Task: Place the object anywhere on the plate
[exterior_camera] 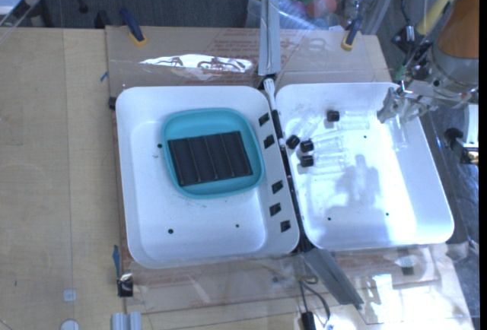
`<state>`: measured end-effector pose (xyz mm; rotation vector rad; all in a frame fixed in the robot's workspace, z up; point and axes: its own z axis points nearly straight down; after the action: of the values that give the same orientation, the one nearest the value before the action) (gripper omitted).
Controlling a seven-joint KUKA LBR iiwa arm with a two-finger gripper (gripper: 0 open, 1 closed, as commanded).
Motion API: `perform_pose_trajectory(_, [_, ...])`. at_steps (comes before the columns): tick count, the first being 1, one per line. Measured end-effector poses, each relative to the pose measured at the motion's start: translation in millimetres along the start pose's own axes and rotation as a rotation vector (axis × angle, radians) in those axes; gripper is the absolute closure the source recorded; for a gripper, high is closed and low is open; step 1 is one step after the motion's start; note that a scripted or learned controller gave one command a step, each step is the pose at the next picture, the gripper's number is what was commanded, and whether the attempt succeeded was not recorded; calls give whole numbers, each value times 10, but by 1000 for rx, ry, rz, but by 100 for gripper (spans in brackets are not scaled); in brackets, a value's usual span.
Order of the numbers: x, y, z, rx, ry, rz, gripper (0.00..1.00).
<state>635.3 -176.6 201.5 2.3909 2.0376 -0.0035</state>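
Camera view: gripper (pixel 397 103) hangs over right bin (pixel 426 199) upper-right rim; can't tell its state or any hold. Objects, clear tubes w/ black caps (pixel 316 140), lie in right bin. Teal plate (pixel 176 131) sits in left bin (pixel 144 214), ready as drop target.

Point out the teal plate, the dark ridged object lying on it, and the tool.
teal plate (pixel 177 129), camera view, on its bare left rim.
dark ridged object (pixel 209 159), camera view, on the middle of its top face.
tool (pixel 397 102), camera view, on its metal tip.
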Motion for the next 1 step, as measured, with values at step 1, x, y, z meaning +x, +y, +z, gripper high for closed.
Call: perform_pose_trajectory(1, [-1,1,-3,0,0,0,0])
